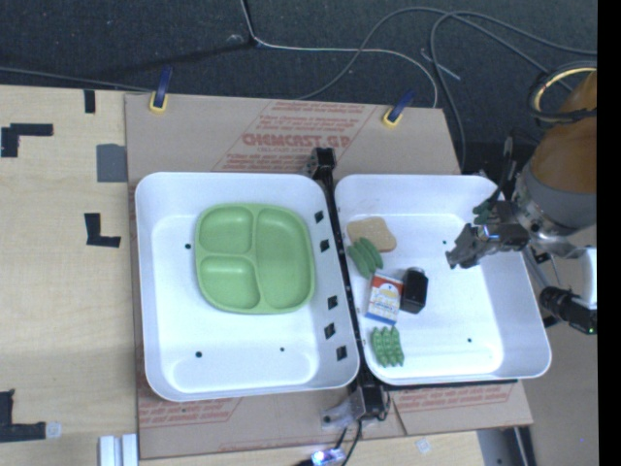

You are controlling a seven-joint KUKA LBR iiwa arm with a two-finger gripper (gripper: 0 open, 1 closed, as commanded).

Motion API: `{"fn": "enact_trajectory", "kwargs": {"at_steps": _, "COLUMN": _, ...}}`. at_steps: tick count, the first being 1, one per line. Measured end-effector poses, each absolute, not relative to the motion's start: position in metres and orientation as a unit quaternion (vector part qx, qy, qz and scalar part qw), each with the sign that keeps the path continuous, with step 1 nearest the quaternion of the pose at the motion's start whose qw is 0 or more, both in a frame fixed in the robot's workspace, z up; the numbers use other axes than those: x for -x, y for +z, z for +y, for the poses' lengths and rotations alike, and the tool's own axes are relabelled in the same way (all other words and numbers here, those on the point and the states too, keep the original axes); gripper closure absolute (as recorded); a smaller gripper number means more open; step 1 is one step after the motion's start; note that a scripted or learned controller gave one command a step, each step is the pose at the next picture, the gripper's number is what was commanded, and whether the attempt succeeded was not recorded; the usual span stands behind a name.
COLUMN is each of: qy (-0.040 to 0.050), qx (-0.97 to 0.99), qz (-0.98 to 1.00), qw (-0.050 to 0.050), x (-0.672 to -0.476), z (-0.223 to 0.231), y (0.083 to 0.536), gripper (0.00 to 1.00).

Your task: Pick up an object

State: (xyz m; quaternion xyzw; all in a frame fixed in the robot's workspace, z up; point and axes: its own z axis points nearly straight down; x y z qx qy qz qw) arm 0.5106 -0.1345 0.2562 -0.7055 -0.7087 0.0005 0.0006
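The right bin holds a tan bread-like piece, a green pod-shaped item, a small red, white and blue box, a black block and a green bumpy item, all along its left side. My gripper hangs over the right part of that bin, well right of the black block. Nothing shows between its dark fingers.
The left bin holds a green divided plate. A black clamp strip joins the two bins. Cables run across the dark bench behind. The arm's grey body stands at the right edge.
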Motion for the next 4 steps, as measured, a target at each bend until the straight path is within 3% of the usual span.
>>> {"fn": "enact_trajectory", "kwargs": {"at_steps": 4, "qy": 0.0008, "qx": 0.705, "qz": -0.709, "qw": 0.001, "x": -0.525, "z": 0.065, "y": 0.215, "gripper": 1.0}}
